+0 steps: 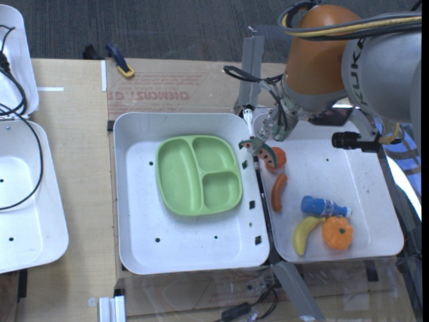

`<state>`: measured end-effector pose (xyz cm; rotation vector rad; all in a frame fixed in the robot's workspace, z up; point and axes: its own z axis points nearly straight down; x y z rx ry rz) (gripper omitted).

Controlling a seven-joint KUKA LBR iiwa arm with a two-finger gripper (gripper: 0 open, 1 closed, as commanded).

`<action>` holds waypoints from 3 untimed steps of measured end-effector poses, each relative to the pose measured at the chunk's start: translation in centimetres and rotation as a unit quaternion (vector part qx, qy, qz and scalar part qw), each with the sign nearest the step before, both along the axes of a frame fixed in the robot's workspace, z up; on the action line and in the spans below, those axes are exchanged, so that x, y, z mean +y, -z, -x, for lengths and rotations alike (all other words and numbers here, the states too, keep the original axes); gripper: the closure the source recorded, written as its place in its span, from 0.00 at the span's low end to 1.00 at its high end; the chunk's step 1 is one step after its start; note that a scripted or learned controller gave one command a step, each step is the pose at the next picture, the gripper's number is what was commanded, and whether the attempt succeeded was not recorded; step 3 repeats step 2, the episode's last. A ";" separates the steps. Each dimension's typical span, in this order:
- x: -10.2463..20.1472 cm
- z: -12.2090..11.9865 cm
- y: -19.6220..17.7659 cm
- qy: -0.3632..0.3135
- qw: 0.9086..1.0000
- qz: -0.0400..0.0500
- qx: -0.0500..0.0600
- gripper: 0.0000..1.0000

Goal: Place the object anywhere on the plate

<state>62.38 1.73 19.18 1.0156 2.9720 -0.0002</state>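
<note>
A green divided plate [199,174] lies in the left white bin [134,200]. The gripper [258,145] hangs low over the left edge of the right bin [375,180], just right of the plate's upper right corner. A red slice with a green rind, like a watermelon piece [273,157], sits right at the gripper's tip. Whether it is held or only touched cannot be made out. The orange-banded wrist [318,52] hides the bin's back corner.
The right bin also holds an orange-red sausage [278,192], a blue bottle [322,206], a yellow banana [303,233] and an orange pumpkin [337,233]. The wall between the bins runs under the gripper. A white basin with black cables [20,180] stands far left.
</note>
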 end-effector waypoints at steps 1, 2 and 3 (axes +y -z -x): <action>4.2 4.4 0.0 -0.109 0.994 0.000 0.000 1.00; 4.1 4.4 0.0 -0.109 0.994 0.000 0.000 0.00; 4.1 4.4 0.0 -0.109 0.994 0.000 0.000 0.00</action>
